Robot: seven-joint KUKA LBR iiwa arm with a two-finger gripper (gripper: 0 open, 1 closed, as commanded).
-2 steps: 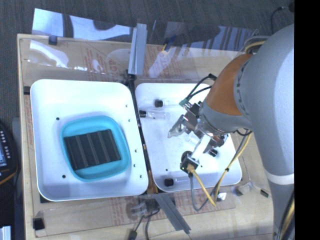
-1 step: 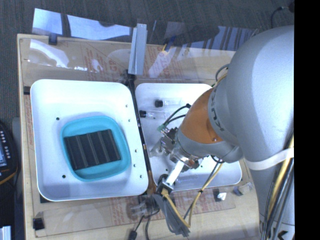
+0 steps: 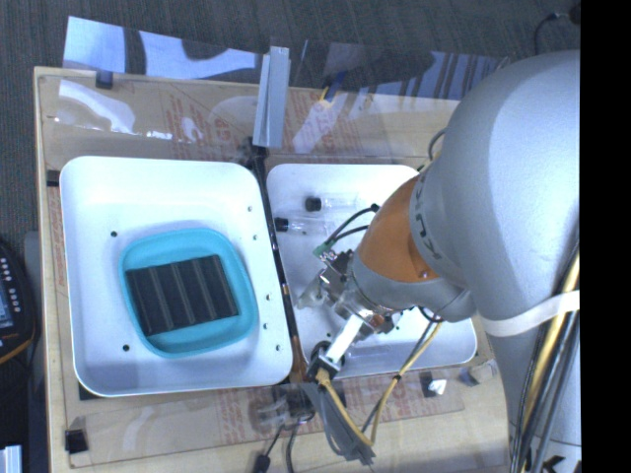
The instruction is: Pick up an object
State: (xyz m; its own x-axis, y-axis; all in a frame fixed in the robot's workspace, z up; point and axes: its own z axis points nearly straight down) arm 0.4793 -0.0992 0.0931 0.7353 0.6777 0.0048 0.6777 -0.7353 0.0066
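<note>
Camera view: arm (image 3: pixel 493 205) hides right bin (image 3: pixel 296 190); fingers unseen.

place: looks like a robotics lab or test cell, definitely not a home
arm: big grey industrial arm (image 3: pixel 513 185) with an orange band, cables (image 3: pixel 394 392) dangling loose off the wrist
worktop: plain plywood worktop (image 3: pixel 177 422) with two shallow white bins, the left bin (image 3: pixel 84 264) and the right bin (image 3: pixel 296 180), set side by side
extras: clear plastic shields (image 3: pixel 148 116) along the back edge, metal bracket (image 3: pixel 270 97) between the bins
floor: dark grey carpet (image 3: pixel 296 8) beyond the worktop, office-lab style
</note>
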